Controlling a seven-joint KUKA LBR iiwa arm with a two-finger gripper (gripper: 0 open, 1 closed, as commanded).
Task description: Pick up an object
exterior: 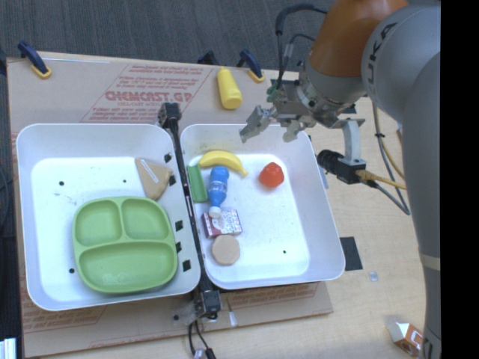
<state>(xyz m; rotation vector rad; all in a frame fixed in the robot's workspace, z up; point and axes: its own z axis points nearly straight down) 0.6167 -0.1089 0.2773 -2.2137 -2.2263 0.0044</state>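
My gripper (271, 131) hangs over the far rim of the right bin (322, 230), open, with nothing between its fingers. Just below it in the bin lie a red tomato-like ball (272, 174) and a yellow banana (222, 161). Further left stand a blue bottle (218, 185) and a green block (196, 183) along the bin's left wall. A small printed packet (223, 223) and a tan round disc (225, 250) lie toward the near side.
The left bin (37, 200) holds a green divided plate (123, 243) and a tan wedge (153, 176). A yellow cylinder (229, 88) lies on the cardboard behind the bins. Blue clamps (34, 59) grip the board's far edge.
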